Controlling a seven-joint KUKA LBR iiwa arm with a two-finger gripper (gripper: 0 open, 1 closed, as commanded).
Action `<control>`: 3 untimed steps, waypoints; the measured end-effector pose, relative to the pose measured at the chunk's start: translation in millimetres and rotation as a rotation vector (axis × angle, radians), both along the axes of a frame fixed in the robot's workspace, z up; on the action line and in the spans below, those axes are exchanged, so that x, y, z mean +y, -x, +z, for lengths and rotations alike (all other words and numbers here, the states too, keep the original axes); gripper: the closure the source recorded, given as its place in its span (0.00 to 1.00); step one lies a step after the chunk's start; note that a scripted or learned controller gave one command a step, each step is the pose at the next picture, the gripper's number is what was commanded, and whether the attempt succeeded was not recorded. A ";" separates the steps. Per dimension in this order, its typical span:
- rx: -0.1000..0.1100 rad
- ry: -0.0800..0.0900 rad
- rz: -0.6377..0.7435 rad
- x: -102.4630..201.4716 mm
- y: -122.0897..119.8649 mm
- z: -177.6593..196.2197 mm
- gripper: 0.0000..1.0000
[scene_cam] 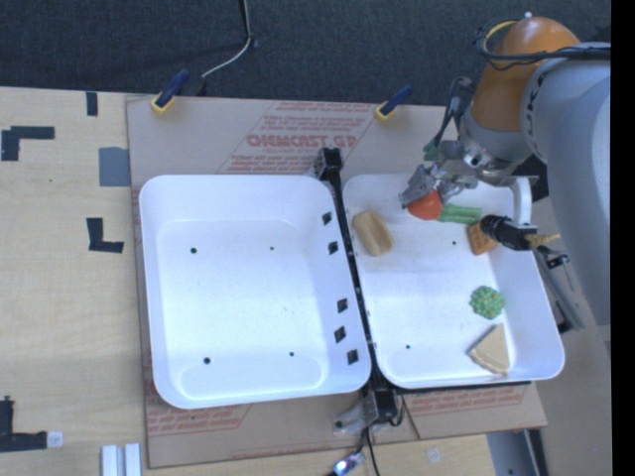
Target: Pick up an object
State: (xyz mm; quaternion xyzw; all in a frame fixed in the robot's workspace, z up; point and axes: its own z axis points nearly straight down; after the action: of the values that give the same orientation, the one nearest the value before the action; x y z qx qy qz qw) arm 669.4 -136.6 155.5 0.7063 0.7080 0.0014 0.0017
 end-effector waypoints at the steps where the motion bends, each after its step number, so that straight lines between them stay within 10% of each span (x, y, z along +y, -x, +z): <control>1: 0.003 -0.001 -0.002 2.7 9.5 23.5 1.00; 3: 0.002 0.001 -0.002 17.1 0.6 35.5 1.00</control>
State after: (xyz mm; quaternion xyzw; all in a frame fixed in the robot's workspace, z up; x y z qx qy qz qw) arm 668.8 -119.5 191.0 0.7070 0.7073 0.0006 0.0013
